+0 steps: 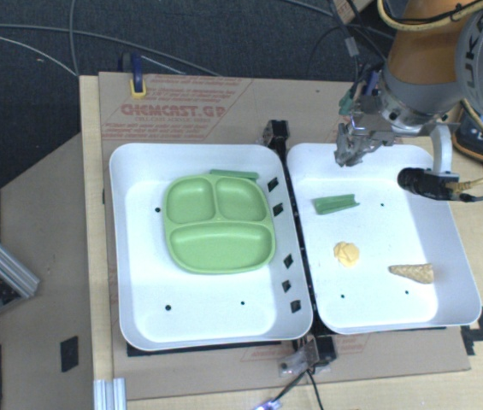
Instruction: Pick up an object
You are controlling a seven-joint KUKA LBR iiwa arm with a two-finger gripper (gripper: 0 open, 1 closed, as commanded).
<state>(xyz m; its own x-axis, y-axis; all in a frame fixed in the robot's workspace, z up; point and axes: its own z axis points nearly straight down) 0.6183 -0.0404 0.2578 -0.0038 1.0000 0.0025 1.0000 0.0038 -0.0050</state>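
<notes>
In the right bin (446,301) three small things lie apart from one another. The green strip (336,203), flat and dark green like a bean pod, lies toward 11 o'clock on the bin floor with its long axis nearly level across the view, its right end tipped slightly up toward 2 o'clock. The yellow lump (346,253), pale, rounded and crumpled, sits near the centre, at 6 o'clock from the strip. The tan wedge (412,272) lies at 4 o'clock from the lump, its long axis level, its narrow tip pointing to 9 o'clock and its broad end toward the right wall. The hand (350,154) hangs over the bin's far rim at about 12 o'clock from the strip, near it but apart; nothing shows between its fingers, and I cannot tell how far apart they stand. A black cylinder (427,183) juts in from the arm's side at 3 o'clock from the strip. In the left bin (138,306) a light green divided plate (219,225) rests near the centre, with another green strip (234,175) just beyond its far edge. Both bins stand on the tabletop (96,143), a cardboard-covered board.
</notes>
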